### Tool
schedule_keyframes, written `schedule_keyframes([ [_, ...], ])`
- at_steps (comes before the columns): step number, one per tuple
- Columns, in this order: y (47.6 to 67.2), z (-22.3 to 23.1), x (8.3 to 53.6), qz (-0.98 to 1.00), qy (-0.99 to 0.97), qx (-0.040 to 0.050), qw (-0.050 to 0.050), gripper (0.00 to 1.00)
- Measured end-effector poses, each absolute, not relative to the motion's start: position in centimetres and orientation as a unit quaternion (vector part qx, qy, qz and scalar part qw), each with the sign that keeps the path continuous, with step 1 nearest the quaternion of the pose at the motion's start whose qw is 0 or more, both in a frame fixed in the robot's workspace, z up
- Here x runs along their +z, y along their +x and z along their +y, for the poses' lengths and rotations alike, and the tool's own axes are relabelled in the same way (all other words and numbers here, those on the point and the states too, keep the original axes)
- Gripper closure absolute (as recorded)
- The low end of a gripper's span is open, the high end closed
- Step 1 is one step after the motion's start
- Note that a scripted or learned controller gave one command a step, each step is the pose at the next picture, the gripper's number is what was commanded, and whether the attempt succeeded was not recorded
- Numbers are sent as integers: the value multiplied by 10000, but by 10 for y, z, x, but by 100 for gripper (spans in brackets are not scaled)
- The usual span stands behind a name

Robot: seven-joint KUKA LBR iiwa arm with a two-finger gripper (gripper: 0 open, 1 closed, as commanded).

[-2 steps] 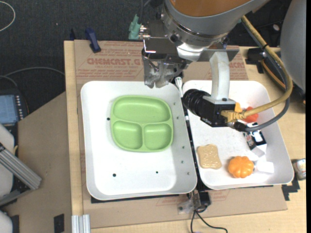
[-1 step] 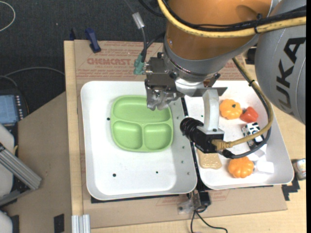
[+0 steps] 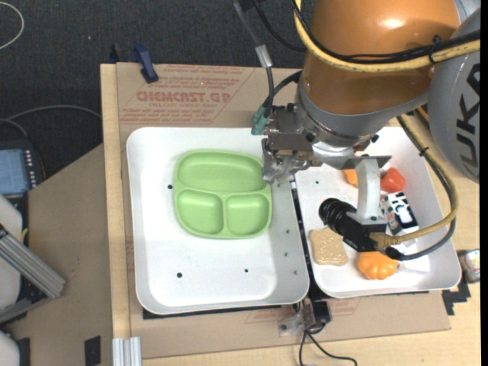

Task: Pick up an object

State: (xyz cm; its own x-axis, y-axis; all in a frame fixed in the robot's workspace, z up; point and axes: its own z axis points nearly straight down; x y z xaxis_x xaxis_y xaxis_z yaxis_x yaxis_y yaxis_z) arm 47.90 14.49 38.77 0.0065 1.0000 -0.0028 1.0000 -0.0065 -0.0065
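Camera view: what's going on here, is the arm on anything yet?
The arm reaches in from the right, and its hand sits low at the divide between the two bins, right by the upper right edge of the green plate in the left bin. No grasp is evident. The right bin holds a tan slice, an orange piece and a red piece, all lying apart from the hand.

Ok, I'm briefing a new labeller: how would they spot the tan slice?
Look at the right bin, at its near left corner. The slice lies flat there, pale tan, unlike the bright orange piece beside it.
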Motion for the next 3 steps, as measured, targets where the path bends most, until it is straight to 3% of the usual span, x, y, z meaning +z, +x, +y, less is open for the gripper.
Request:
schedule_keyframes([
  [1,489,114,340,-7054,-7088,32,17,100],
  [2,480,158,468,-7092,-7049,-77,-28,100],
  [3,480,156,471,-7078,-7064,-14,-9,100],
])
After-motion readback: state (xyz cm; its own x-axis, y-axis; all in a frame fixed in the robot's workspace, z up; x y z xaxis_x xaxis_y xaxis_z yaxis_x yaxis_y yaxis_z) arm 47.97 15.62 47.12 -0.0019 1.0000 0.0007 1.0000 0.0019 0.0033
